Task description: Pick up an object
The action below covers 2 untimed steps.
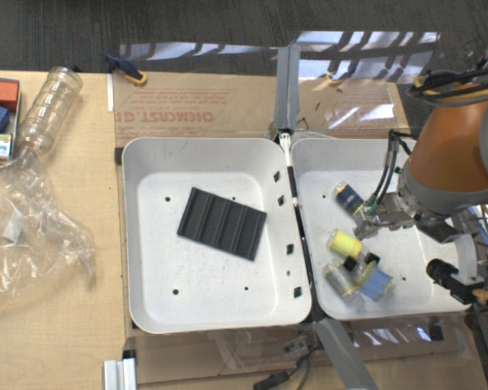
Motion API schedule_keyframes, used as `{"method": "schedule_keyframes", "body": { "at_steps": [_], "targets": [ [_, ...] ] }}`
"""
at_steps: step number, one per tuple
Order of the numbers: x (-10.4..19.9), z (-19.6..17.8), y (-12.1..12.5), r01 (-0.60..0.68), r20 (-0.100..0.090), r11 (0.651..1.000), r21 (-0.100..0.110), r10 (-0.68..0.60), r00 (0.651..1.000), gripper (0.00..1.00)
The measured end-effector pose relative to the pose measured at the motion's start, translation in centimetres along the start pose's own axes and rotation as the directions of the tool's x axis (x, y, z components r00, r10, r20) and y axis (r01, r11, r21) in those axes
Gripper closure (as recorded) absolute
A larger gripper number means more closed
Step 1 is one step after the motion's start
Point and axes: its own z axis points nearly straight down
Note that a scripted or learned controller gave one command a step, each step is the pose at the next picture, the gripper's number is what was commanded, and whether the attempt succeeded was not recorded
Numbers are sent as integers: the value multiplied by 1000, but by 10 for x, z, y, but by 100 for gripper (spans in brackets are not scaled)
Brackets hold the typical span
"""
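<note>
Objects for picking lie in the right bin: nearest its front edge we see a blue block beside a clear piece, then a yellow cylinder, then a small blue-and-yellow item farther back. Above them hangs our gripper; whether it is clenched we cannot tell. A dark ribbed panel lies mid-floor in the left bin.
</note>
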Motion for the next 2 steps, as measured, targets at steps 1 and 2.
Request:
{"method": "schedule_keyframes", "body": {
  "at_steps": [1, 2],
  "targets": [
    [0, 0, 0, -1, 0, 1000, 0, 1, 1000, 0],
    [-41, 100, -1, 36, -1, 999, 1, -36, 999, 0]
  ]
}}
